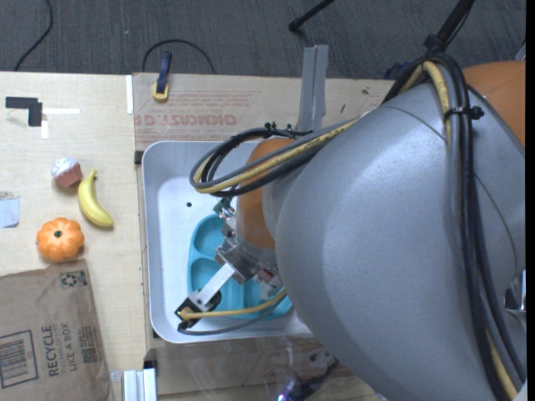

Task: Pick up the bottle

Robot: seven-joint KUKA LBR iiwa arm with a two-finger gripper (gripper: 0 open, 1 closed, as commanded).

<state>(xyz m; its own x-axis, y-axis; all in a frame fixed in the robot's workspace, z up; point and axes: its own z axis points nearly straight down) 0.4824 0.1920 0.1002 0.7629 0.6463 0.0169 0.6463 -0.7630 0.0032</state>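
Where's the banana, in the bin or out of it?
Out. The banana lies on the bench left of the bin, apart from its rim.

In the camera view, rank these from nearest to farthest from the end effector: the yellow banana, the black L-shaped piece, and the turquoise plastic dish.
1. Turquoise plastic dish, inside the white bin.
2. Yellow banana, left of the bin.
3. Black L-shaped piece, far upper left.

A tray (pixel 205 253) lies in the bin (pixel 159 224), under the arm (pixel 393 249). Left of the bin, on the counter (pixel 84 132), a cupcake (pixel 66 173), banana (pixel 94 200) and pumpkin (pixel 60 240) cluster, with a bag (pixel 46 332) before them.
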